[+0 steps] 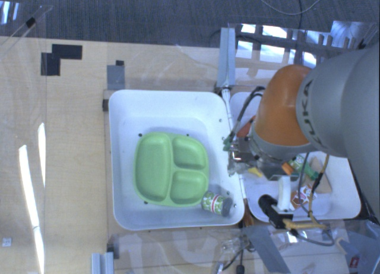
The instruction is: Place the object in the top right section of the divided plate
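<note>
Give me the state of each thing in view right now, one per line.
Green divided plate: flat in the left bin, all three sections bare.
Small can: on its side in the left bin, touching the plate's lower right edge.
Arm: over the right bin.

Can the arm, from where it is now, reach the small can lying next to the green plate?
Probably yes: the can lies uncovered in the left bin, against the plate's lower right corner, with the arm close by.
</note>
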You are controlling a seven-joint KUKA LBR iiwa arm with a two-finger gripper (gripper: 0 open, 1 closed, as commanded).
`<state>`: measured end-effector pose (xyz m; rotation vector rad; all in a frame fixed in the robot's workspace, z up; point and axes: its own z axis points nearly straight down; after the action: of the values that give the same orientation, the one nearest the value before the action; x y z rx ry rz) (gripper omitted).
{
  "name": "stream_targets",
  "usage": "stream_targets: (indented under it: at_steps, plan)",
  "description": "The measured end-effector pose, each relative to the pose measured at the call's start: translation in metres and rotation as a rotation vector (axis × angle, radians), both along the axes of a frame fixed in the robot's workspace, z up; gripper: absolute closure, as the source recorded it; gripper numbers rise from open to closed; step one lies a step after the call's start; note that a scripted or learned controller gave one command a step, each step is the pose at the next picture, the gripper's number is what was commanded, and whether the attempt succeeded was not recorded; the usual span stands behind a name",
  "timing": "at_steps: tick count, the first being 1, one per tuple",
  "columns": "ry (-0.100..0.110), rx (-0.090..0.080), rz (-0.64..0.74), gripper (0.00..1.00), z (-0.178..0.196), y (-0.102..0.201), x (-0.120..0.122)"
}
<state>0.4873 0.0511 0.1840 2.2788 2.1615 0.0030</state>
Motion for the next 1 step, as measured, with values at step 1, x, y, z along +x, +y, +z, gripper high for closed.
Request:
stream_targets:
  at_steps: [1]
  plan:
    - [-0.027, 0.009, 0.056, 1.0, -0.089, 0.0967, 0.0075]
